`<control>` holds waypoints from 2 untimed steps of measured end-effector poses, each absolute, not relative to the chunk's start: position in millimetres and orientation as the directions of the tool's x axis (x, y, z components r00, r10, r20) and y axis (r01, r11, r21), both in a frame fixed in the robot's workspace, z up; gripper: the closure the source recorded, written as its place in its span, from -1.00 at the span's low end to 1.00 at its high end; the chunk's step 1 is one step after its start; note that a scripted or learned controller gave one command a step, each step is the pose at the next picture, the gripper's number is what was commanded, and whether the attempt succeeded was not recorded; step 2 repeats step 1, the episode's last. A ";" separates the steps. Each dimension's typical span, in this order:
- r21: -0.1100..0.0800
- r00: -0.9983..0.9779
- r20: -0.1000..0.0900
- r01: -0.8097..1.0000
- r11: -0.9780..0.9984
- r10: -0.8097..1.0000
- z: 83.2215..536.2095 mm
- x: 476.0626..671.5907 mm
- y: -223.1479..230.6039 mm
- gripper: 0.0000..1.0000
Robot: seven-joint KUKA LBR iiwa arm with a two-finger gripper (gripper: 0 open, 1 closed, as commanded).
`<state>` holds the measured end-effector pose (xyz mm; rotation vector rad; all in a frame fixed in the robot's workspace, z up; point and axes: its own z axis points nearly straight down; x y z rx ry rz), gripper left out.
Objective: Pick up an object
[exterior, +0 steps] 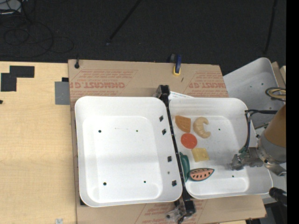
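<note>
The right bin (236, 185) holds several toy foods along its left side: an orange wedge (183, 123), a pale croissant-shaped piece (202, 127), a red disc (188, 140), a yellow block (200, 154), a watermelon slice (201, 174) and a green piece (184, 164) against the divider. My gripper (238, 163) hangs low over the bin's right half, over bare floor, about a hand's width right of the yellow block and the watermelon slice. Nothing shows between its fingers.
The left bin (84, 125) lies beside the right one, with a black clamped divider (169, 139) between them. My arm (275, 139) comes in over the right bin's right wall. A blue and yellow clamp (176, 65) sits at the cardboard's back edge.
</note>
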<state>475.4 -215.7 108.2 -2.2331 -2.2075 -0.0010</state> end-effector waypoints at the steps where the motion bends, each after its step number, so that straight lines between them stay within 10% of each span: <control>1: 0.006 -0.001 -0.003 1.000 0.001 1.000 201.7 477.1 -214.6 1.00; 2: 0.006 -0.001 -0.003 1.000 0.001 1.000 201.7 477.1 -214.6 1.00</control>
